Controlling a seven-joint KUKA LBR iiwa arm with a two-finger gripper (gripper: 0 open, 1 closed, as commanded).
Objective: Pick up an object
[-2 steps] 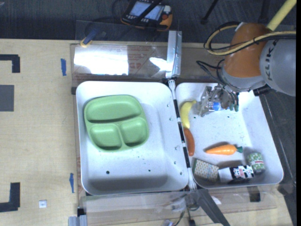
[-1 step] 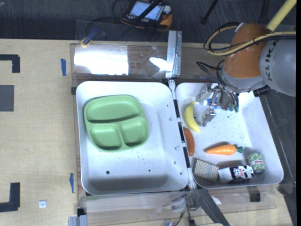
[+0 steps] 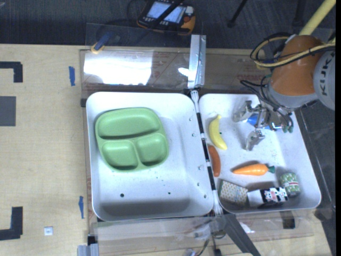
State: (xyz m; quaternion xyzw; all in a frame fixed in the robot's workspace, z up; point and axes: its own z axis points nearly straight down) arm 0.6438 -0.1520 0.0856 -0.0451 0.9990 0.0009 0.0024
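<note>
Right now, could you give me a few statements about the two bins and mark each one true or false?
1. The green tray lies in the left bin. True.
2. The banana lies in the left bin. False: it is in the right bin, near the divider.
3. The carrot lies below the gripper in the view. True.
4. The gripper is over the tray. False: it is over the right bin's upper part.
5. The carrot rests on the tray. False: it lies on the right bin's floor.
</note>
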